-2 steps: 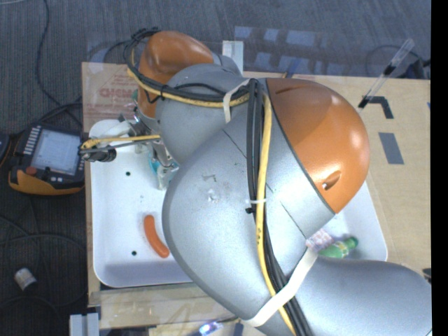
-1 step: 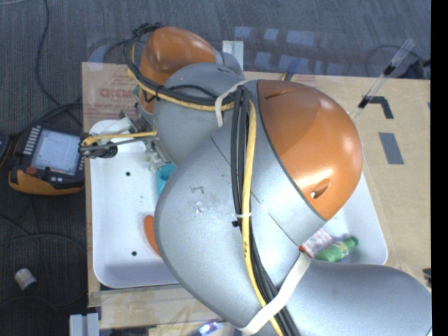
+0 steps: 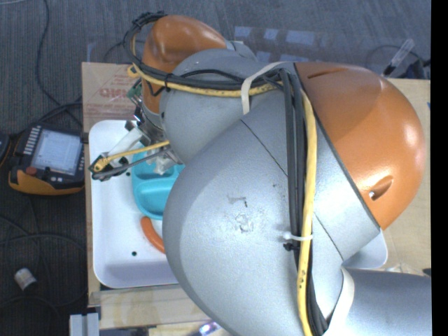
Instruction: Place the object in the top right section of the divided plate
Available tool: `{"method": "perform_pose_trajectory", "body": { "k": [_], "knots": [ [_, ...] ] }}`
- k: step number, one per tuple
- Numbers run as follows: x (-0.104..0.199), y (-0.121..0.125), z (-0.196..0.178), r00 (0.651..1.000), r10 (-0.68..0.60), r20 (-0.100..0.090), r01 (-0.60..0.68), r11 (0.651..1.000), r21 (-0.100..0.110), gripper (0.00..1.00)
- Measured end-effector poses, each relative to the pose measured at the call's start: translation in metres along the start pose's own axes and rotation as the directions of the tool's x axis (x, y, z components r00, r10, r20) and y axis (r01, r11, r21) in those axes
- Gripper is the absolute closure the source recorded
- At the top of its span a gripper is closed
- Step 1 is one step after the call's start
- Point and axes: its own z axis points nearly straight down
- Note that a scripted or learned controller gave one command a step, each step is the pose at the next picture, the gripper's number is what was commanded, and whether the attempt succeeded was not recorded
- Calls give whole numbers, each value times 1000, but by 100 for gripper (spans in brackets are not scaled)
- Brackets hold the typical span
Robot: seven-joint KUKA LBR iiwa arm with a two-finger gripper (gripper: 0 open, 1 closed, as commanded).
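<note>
The arm (image 3: 280,208) hides most of the left bin (image 3: 112,257). The blue divided plate (image 3: 150,191) peeks out beside an orange object (image 3: 152,234) lying on the bin floor. Gripper (image 3: 157,161) sits over the plate, can't tell its grip.

Bulky grey arm (image 3: 245,208) with glossy orange caps, a yellow cable and black cables, seemingly strapped by white ties.

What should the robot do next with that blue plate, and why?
Probably lift the arm back a little first. It covers most of the white bin, so just a corner of the blue plate and the end of an orange object beside it can be seen. I can't tell what the tool is doing, so a clearer look seems wise before placing anything.
</note>
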Motion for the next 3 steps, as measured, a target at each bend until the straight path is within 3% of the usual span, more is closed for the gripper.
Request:
{"method": "perform_pose_trajectory", "body": {
  "k": [1, 2, 3],
  "knots": [
    [-47, -38, 86, 996, 85, -12, -85, 996, -1, 100],
    [-124, 0, 87, 938, 345, -43, -345, 939, 3, 100],
    [-71, -57, 90, 931, 364, -27, -364, 931, 5, 100]
  ]
}}
